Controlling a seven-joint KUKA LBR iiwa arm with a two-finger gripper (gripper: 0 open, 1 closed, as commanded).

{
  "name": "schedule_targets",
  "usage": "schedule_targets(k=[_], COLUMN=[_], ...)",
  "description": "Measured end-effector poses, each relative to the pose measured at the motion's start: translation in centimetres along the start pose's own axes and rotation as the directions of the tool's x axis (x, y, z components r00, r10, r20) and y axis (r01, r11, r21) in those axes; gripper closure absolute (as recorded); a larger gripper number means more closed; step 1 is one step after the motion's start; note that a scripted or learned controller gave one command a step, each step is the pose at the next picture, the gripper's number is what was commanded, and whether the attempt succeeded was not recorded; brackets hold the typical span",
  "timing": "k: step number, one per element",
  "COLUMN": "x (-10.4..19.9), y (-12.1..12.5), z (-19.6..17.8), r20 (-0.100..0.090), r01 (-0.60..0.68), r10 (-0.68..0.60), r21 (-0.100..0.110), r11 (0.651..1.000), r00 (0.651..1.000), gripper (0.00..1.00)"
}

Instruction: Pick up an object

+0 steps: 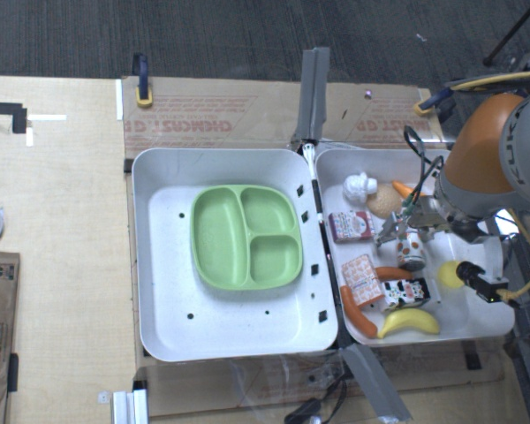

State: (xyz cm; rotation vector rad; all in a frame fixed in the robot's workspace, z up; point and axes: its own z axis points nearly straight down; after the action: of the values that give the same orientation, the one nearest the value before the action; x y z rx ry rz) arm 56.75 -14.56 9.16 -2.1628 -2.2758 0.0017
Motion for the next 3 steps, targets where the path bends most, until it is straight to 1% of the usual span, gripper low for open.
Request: schedule_targets(k=[1,2,3], x=[4.6,4.5,4.0], y=[-6.0,-6.0,-6.0], z=[0.0,-0.8,-1.0], r20=[0.0,0.001,0.009], r01=[0.127,0.123,0.118], r10=[-0.127,-0.123,-0.118], r21=[0.0,-0.001,-0.003], r11=[0.992,0.992,0.993], r00=[0.992,0.992,0.993], gripper=[0.0,1.0,0.0])
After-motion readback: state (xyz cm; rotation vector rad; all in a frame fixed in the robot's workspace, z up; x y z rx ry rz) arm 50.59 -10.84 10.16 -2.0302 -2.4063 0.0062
